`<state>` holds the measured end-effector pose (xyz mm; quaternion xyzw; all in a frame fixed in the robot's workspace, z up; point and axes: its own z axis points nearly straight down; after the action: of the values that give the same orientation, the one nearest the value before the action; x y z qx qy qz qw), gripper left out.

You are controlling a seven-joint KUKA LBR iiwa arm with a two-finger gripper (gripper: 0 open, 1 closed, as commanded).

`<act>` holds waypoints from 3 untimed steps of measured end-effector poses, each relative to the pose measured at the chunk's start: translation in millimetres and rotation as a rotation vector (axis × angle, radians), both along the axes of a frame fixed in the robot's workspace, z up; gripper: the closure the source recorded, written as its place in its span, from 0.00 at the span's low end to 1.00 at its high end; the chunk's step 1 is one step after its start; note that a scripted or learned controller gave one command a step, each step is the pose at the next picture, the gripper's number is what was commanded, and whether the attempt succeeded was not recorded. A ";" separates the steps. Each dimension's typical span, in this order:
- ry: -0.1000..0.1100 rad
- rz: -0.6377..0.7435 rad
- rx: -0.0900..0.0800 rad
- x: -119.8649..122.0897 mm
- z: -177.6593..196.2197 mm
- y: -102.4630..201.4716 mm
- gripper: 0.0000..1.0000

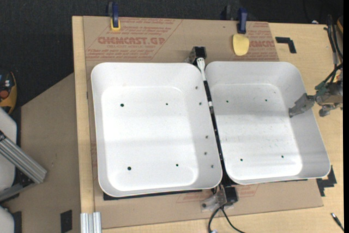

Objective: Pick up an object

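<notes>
Gripper (pixel 304 104) sits at the right of the frame, low over the right-hand wall of the right bin (pixel 256 71), probably placed to reach inward across the floor. Open or closed? Cannot tell from here. Which object it's after, I can't tell either. The left bin (pixel 109 76) lies well apart. Blue-handled clamps (pixel 241 20) pin the board along the top, presumably keeping everything still.

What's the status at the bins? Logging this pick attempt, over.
Gripper at the right bin's right rim, nothing seen between its fingers. Left bin alongside. No pick object seen; nothing blocking.
</notes>
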<state>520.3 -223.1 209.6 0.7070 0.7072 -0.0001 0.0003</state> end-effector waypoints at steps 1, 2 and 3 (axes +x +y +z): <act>-0.021 0.002 -0.009 -2.1 276.1 3.2 0.00; 0.018 0.004 0.008 -43.8 115.0 68.3 0.00; -0.004 0.001 -0.002 -40.1 134.2 63.8 1.00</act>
<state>480.2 -159.3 343.7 0.7067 0.7075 0.0007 0.0023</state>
